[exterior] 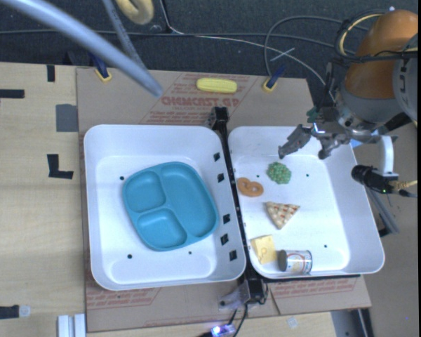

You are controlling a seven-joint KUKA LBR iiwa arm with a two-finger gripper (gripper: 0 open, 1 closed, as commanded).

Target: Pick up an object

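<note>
On the left of the tabletop (28, 188) sits a shallow white plastic bin (102, 146), and in it lies a blue plastic plate with three little sections (170, 206). Nothing there needs picking right now. The next shallow white bin on the right (337, 181) holds the small things to pick from. Going across it, there is a little brown pretzel (250, 187), a yellow block of toy cheese (263, 248) near the front, a green toy broccoli (279, 173), a toy pizza slice (282, 213), and a small silver can lying on its side (296, 261). The cheese and the can lie just beside each other, maybe touching. Above the back of this bin hangs the tool (311, 143), with its two dark fingers spread wide and nothing between them. It is up and to the right of the broccoli, which looks like the nearest thing to grab. Here is what could go wrong. The broccoli is round and bumpy, so the fingers might slip off it or push it away. The tool is also off to one side of it, so coming straight down would probably catch only air. If it goes for the can, the can could roll. If it goes for the cheese, a finger could bump the can next to it.
</note>
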